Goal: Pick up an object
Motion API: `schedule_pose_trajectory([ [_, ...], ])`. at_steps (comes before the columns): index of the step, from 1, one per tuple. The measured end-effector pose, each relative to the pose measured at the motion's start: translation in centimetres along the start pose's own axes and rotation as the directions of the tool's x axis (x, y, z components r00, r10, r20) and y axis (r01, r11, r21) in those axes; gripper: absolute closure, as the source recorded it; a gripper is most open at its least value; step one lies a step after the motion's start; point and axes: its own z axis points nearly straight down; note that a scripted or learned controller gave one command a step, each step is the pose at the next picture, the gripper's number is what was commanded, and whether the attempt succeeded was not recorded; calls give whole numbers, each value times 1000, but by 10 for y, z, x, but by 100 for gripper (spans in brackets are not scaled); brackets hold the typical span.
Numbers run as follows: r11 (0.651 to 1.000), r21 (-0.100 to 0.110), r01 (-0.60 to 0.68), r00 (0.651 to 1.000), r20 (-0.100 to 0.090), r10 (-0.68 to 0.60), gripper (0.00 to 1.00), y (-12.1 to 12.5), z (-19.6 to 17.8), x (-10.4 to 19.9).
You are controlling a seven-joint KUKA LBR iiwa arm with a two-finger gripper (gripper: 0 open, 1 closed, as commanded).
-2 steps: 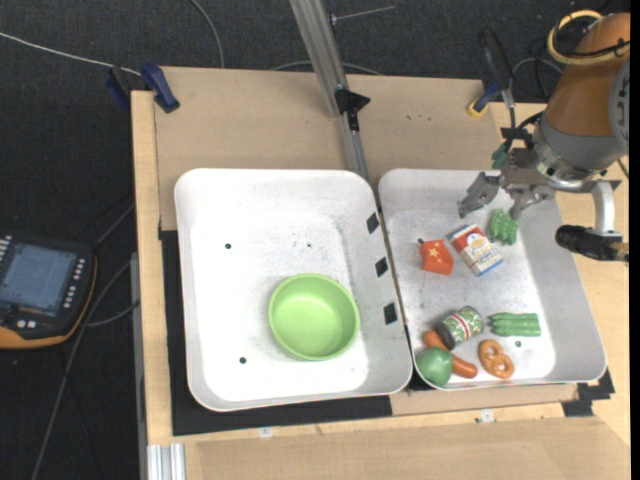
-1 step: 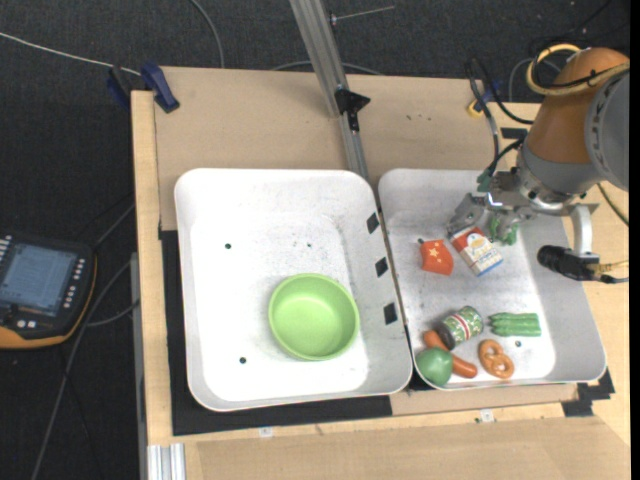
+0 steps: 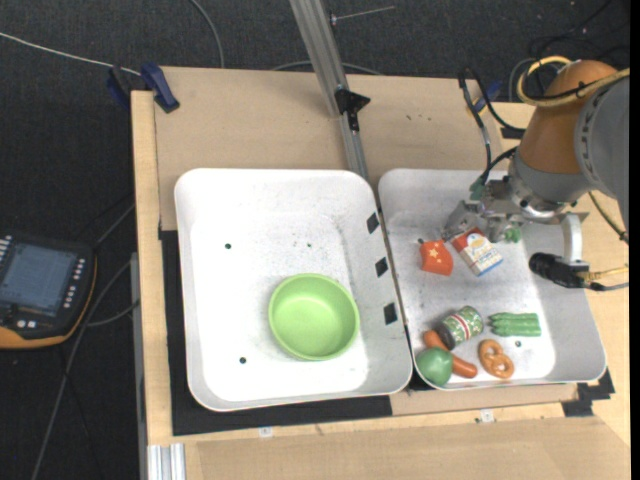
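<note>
My gripper (image 3: 484, 226) hangs low over the back of the right bin (image 3: 560, 298), open, with nothing between its fingers. Just in front of it lies a small carton (image 3: 481, 254) with a red top and a blue and white side, close to the fingertips. A red toy pepper (image 3: 436, 258) sits to the carton's left. Near the bin's front are a green-labelled can (image 3: 460, 326), a bunch of green beans (image 3: 514, 323), a pretzel (image 3: 496, 358), a green round fruit (image 3: 434, 367) and an orange-red carrot (image 3: 460, 367).
The left bin (image 3: 250, 228) holds a light green bowl (image 3: 313, 316) near its front. A metal post (image 3: 325, 48) rises at the back between the bins. The arm (image 3: 565, 118) fills the back right corner.
</note>
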Motion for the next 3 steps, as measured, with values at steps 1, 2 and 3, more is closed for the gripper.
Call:
schedule_pose_trajectory([
  [1,1000,-5,1,1000,1,-1,100,1,-13,0],
  [2,1000,-6,0,1000,1,0,100,-3,-61,-7],
  [3,1000,-7,0,1000,2,0,100,2,-122,-13],
])
